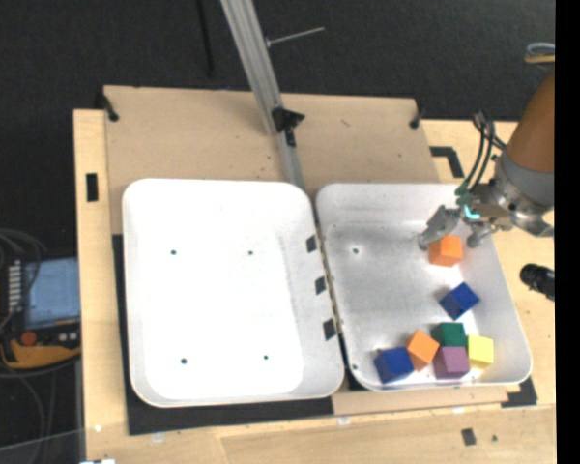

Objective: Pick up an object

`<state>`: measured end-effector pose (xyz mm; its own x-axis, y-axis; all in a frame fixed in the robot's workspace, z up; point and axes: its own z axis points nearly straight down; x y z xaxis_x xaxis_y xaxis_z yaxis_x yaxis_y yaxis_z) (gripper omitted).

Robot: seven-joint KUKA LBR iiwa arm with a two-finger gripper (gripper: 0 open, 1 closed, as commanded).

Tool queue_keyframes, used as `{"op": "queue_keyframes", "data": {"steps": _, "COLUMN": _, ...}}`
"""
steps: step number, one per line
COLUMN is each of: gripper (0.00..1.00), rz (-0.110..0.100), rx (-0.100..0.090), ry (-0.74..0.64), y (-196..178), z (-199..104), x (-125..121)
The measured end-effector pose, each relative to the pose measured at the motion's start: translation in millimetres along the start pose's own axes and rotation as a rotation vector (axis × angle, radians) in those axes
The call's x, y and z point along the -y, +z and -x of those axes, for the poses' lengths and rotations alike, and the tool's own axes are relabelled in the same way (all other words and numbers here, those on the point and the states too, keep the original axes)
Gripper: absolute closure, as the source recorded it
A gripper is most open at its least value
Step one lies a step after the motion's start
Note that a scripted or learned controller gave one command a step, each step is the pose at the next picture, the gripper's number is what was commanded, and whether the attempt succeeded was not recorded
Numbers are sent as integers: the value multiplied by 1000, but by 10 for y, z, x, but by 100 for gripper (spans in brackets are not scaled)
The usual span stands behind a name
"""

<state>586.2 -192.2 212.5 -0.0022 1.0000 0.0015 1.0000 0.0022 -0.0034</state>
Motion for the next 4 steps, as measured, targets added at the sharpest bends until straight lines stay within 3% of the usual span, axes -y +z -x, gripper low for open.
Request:
{"op": "queue_keyframes", "data": {"steps": 1, "gripper": 0, "rz": 5, "rx": 2, "ry": -1, "y": -28, "z": 0, "x": -10}}
{"op": "queue_keyframes", "data": {"steps": 3, "gripper": 0, "rz": 1, "rx": 4, "ry": 6, "y": 815, "z": 70, "x": -53}}
{"op": "queue_keyframes", "data": {"steps": 4, "gripper": 0, "rz": 10, "rx": 4, "ry": 6, "y": 888, "z": 78, "x": -74}}
